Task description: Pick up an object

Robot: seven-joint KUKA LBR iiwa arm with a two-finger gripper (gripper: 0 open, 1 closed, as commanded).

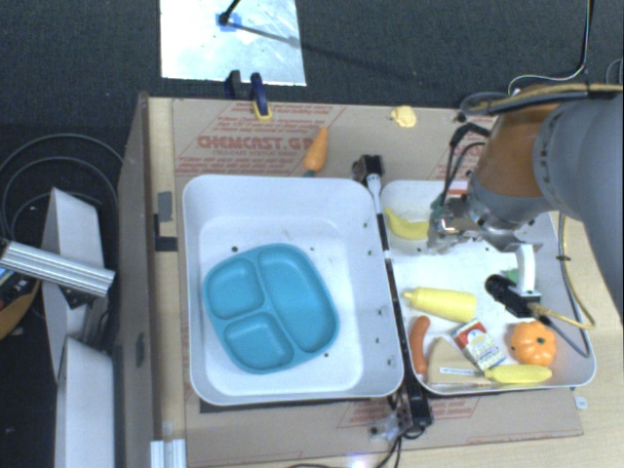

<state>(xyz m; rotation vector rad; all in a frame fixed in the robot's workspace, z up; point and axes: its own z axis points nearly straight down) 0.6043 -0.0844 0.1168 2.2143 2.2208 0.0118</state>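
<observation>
The robot arm (pixel 570 154) comes in from the right and bends down over the right bin (pixel 409 195). Its hand (pixel 445 230) is low in the far left part of that bin, just beside a yellow curved toy (pixel 402 225) that lies in the far left corner. I cannot tell if the hand is open or closed, and I see nothing held in it.

More toys lie in the near part of the right bin: a yellow bottle (pixel 441 303), a red sausage (pixel 419 341), a small red and white carton (pixel 479 345), a little orange pumpkin (pixel 532 342) and a yellow banana (pixel 522 373).

The left bin (pixel 292 208) holds a blue plate (pixel 268 305) with three parts. An orange carrot (pixel 315 150) lies on the counter (pixel 253 139) beyond the left bin.
</observation>
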